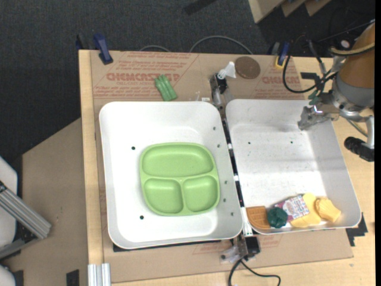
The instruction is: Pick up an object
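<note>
A cluster of small objects lies along the near edge of the right bin [286, 154]: a brown wedge [256, 217], a dark green lump [277, 217], a pale printed packet [296, 206] and yellow pieces [326, 210]. My gripper [309, 119] hangs over the far right corner of that bin, well away from the cluster, with nothing seen in it. The grey arm with its orange band [357, 76] comes in from the right above it.
In the left bin [119, 130] rests a green divided plate [178, 179]. On the bench behind the bins lie a green object [166, 89] and a brown disc [247, 68]. Blue clamps [104, 49] [281, 54] grip the far edge.
</note>
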